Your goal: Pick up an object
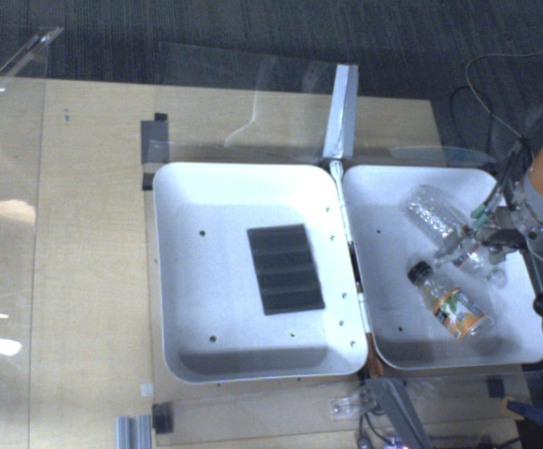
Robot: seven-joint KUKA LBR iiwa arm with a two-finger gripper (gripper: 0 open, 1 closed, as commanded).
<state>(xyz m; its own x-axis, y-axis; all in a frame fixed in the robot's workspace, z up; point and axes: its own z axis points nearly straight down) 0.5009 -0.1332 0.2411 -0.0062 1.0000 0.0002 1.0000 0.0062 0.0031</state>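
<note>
A: Hovering my gripper (477, 243) over the right bin (383, 325); grip state I cannot tell.

B: Target?

A: Small bottle (447, 301), near front edge. Looks light, slippery; take mid-body.

bottle (447, 303): clear plastic, dark cap, orange-green label | lying on its side in right bin, cap toward bin's middle, base toward near right corner | second bottle (432, 212): clear, crinkled, no label seen | on its side in right bin, farther back, apart from the first
</note>
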